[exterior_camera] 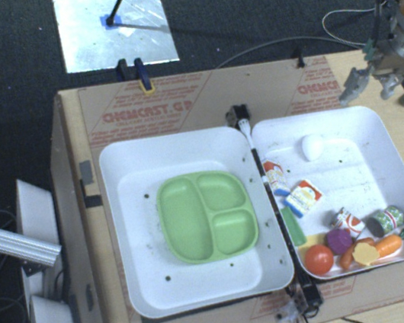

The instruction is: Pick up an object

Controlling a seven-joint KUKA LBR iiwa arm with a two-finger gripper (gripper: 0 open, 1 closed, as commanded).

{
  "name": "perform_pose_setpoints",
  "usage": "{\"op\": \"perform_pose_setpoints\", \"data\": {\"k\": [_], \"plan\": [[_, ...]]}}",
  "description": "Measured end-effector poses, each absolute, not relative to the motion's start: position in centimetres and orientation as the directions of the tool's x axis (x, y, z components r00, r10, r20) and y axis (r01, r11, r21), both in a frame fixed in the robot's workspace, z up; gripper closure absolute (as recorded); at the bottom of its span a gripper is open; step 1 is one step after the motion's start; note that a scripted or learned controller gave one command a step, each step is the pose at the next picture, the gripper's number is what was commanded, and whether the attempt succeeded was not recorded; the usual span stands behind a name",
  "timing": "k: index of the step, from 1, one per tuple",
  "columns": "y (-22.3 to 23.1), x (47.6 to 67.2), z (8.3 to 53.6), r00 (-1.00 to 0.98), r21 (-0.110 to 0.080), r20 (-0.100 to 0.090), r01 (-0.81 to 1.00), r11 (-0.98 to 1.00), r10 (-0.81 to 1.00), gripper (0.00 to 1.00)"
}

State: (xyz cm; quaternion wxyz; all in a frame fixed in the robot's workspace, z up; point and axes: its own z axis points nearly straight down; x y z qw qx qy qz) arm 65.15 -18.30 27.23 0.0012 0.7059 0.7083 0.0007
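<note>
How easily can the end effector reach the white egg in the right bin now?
Probably easily: the end effector is above the right bin's far corner, and the white egg lies alone, apart from the other items.

Arm: grey metal, seen at the tabletop's far right corner.
Pincer (371, 84): two pale grey fingers (349, 86), splayed apart.
Cable: thin, light, looping beside the wrist.

Divided plate (206, 216): pale green
Bins (184, 146): white
Tomato (319, 259): red
Carrot (388, 245): orange
Egg (313, 146): white
Bench board (198, 95): tan, red lettering
</note>
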Motion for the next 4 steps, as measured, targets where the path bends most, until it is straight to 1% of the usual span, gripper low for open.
{"op": "perform_pose_setpoints", "data": {"k": [1,2,3,4], "plan": [[-12.3,59.3,19.8,-0.005,0.0,0.001,1.0,0.005,1.0,0.0],[-16.6,56.7,11.0,-0.001,-0.002,-0.001,1.0,0.001,1.0,0.0],[-13.1,61.9,8.4,-0.004,0.002,0.0,1.0,0.004,1.0,0.0],[-13.1,62.0,9.6,-0.005,0.005,-0.001,1.0,0.005,1.0,1.0]]}}
